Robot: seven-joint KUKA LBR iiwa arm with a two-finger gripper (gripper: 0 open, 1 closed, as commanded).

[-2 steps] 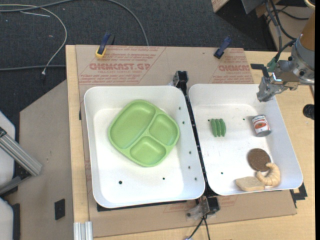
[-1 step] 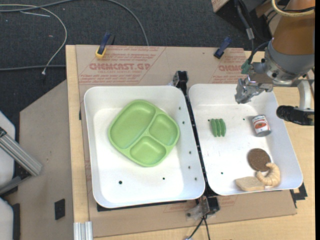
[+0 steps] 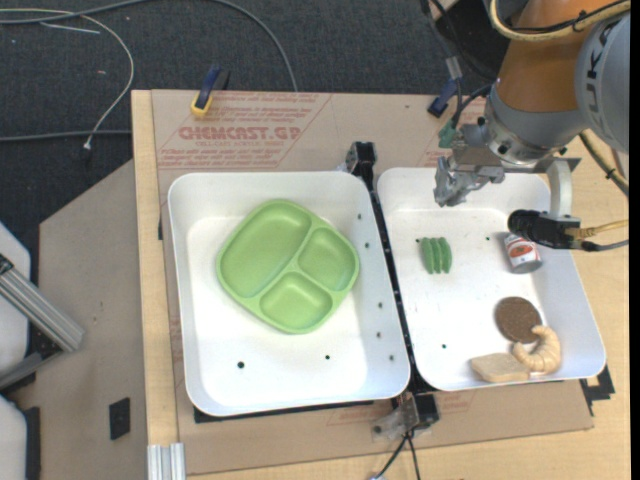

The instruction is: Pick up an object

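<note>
Hovering over the right bin's (image 3: 590,323) far edge, gripper (image 3: 452,190) with fingers close together, holding nothing; green pea pod (image 3: 435,255) lies apart below it on open floor, clear of can (image 3: 521,253), brown disc (image 3: 518,317) and divided plate (image 3: 288,265)

**Readable text on the rig**

I could read red print, "CHEMCAST GP", on the brown protective sheet (image 3: 240,128) covering the tabletop behind the left bin. Smaller red lines above and below it were too fine to read. The small can's (image 3: 521,254) label was illegible.
</note>
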